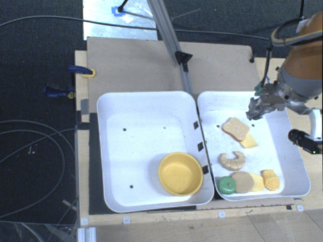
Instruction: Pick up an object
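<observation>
Bench (pixel 136 64): flat tan board, matte, bearing 2 shallow white bins side by side.
Left bin (pixel 126 110): smooth white plastic, rounded corners, a few small dark dots on its floor.
Right bin (pixel 292 150): same white plastic, touching the left bin along the middle seam, where small black clips sit.
Arm (pixel 303 59): grey body with an orange band, entering from the right over the right bin's far right corner.
Yellow bowl (pixel 180 173): round, smooth and glossy, upright in the near right part of the left bin.
Gripper (pixel 255 112): dark metal, pointing down-left over the far part of the right bin, just beyond the bread slice; whether its fingers are spread or closed cannot be told, and nothing is seen between them.
Bread slice (pixel 236 128): tan, rough-surfaced, squarish, lying flat.
Cheese wedge (pixel 249 142): pale yellow, smooth, touching the bread slice's near right edge.
Croissant (pixel 232 160): curved, ridged, light brown, near the bin's middle.
Round cookie (pixel 243 182): beige disc at the near edge.
Green piece (pixel 226 185): small, round, glossy, touching the cookie's left.
Waffle piece (pixel 271 179): orange-yellow, gridded, at the near right.
</observation>
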`<state>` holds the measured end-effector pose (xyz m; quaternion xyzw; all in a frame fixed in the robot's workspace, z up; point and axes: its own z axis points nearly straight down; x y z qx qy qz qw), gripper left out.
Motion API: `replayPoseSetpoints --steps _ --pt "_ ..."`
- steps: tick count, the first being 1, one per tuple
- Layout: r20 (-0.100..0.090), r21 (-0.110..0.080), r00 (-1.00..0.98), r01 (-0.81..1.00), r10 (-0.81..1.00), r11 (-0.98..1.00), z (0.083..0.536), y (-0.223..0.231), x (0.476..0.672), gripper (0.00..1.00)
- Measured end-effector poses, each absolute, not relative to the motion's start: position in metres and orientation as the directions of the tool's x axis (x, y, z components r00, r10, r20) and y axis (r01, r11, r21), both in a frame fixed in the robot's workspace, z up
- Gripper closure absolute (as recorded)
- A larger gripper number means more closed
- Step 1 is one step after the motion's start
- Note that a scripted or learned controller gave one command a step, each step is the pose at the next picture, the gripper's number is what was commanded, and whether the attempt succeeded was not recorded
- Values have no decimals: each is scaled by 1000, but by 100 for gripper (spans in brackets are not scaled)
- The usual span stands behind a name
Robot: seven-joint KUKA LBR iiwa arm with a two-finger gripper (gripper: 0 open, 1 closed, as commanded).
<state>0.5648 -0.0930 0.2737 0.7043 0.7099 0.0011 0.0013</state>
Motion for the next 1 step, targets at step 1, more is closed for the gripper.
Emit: replayPoseSetpoints --steps 1 --pt "1 1 -10 1000 1000 10 257 -41 575 100"
